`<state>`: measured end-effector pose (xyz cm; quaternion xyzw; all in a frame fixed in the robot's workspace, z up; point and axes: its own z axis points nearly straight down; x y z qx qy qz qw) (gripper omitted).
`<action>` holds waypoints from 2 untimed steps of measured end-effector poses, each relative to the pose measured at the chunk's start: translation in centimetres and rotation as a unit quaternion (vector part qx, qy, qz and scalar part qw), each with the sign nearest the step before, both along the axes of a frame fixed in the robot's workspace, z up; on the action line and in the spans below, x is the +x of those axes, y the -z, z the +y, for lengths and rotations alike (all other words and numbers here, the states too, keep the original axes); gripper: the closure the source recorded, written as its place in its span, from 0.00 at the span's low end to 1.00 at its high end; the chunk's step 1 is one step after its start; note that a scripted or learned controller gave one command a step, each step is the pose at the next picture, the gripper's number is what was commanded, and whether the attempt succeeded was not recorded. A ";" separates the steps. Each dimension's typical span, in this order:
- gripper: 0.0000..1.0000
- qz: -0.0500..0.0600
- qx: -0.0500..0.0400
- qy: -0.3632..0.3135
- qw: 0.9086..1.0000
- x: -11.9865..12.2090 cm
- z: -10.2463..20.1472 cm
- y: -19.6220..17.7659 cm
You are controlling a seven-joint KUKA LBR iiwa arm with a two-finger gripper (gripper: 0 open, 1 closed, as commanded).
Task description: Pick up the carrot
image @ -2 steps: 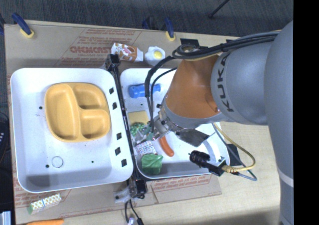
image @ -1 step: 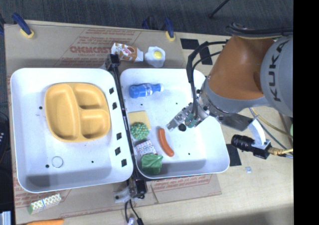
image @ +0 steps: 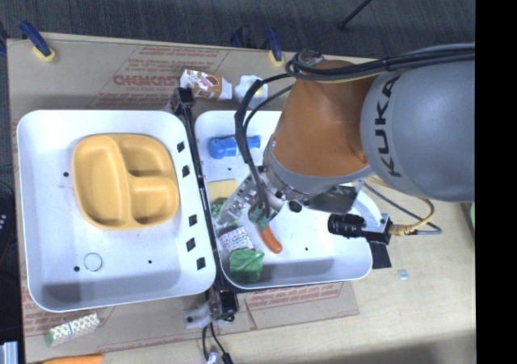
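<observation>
The carrot (image: 271, 240) is a small orange piece lying in the right bin (image: 323, 269), near its front middle. My gripper (image: 257, 207) hangs just above and to the left of it, low over the bin floor, with the orange-banded wrist and grey arm covering much of the bin behind it. The carrot's upper end sits right at the fingertips, and I cannot make out whether it is between them.
The left bin (image: 48, 217) holds a yellow divided tray (image: 125, 178). In the right bin lie a blue object (image: 230, 146) at the back, a green object (image: 245, 264) at the front, and a patterned packet (image: 234, 238) beside the carrot. A small box (image: 202, 82) sits behind the bins.
</observation>
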<state>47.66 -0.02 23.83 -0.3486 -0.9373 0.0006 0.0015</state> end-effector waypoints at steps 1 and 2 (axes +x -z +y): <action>1.00 -0.001 0.000 -0.018 1.000 0.0 4.8 -0.6; 1.00 -0.001 -0.001 0.082 0.997 0.0 -3.4 -4.5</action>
